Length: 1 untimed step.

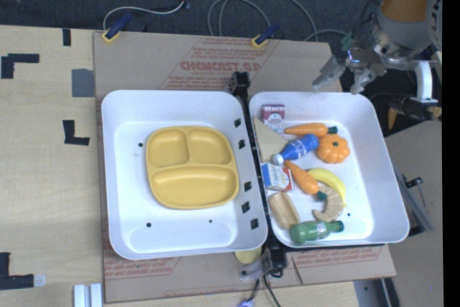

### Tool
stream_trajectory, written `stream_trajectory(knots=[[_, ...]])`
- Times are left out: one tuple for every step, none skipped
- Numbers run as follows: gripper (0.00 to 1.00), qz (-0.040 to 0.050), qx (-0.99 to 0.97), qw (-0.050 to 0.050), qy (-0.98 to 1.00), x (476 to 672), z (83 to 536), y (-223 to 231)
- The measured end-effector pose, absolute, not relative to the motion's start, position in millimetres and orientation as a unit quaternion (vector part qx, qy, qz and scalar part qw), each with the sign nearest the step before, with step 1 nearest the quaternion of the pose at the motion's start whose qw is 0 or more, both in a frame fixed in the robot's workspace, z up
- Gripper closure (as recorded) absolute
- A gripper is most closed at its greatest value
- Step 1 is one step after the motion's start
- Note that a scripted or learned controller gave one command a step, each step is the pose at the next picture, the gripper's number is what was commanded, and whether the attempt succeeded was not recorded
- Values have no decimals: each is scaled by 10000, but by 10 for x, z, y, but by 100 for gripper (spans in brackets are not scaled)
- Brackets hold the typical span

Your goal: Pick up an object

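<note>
Leftmost, yellow divided tray (192, 166) in the left bin (115, 154). Further right, toy food heaped in the right bin (377, 154): blue bottle (298, 148), carrot (305, 130), orange pumpkin (333, 148), banana (329, 184), green bottle (315, 230). Probably light, stiff, slippery plastic; likeliest hold across the pumpkin's middle. Red printing on cardboard (215, 65), unreadable. Far right, gripper (347, 76) above the bin's back edge, fingers spread, holding nothing.

- One fixed camera looks down at a slant from above the bench.
- It frames both shallow white plastic bins (115, 154) whole, from moderate height.
- The grey-and-orange arm (410, 3) enters at right.
</note>
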<state>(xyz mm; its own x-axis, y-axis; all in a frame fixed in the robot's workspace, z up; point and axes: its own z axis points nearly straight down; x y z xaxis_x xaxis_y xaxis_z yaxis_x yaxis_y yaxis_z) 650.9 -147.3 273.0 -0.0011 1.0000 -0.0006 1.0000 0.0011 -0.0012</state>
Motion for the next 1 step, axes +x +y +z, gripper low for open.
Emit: stream_trajectory(knots=[[0, -4, -7065, -4, -7077, 6094, 1331, -1757]])
